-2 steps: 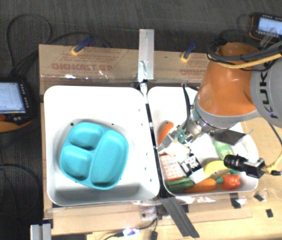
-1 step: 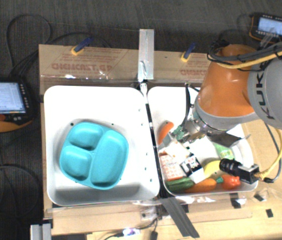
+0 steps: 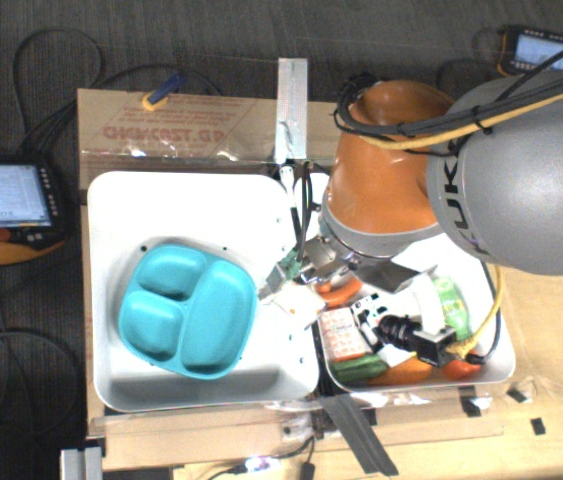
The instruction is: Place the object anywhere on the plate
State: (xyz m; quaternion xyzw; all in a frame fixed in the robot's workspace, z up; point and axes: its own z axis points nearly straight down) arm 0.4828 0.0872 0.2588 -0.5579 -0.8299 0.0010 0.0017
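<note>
The pale wooden table (image 3: 551, 318) is largely covered by two shallow white plastic bins and by the grey arm (image 3: 521, 178), on whose smooth casing the black letters "KU" can be read beside a glossy orange band (image 3: 391, 158). A flat brown cardboard sheet (image 3: 181, 128), printed in faded red with what seems to read "CHEMCAST GP", is laid along the far edge of the left bin (image 3: 161, 183). A turquoise plate (image 3: 189, 308), smooth, rounded and divided into three compartments, is set in the left bin's near half. The tool (image 3: 301, 265) is seen at the wall between the bins, over the left bin's right edge; whether it is apart or together cannot be told. A small green object (image 3: 286, 265) is seen at its tip, just beside the plate's right rim; whether it is clamped cannot be told. In the right bin (image 3: 506, 363), a red-and-white printed box (image 3: 341, 336) is crowded among green and orange items, its writing too small to read.
</note>
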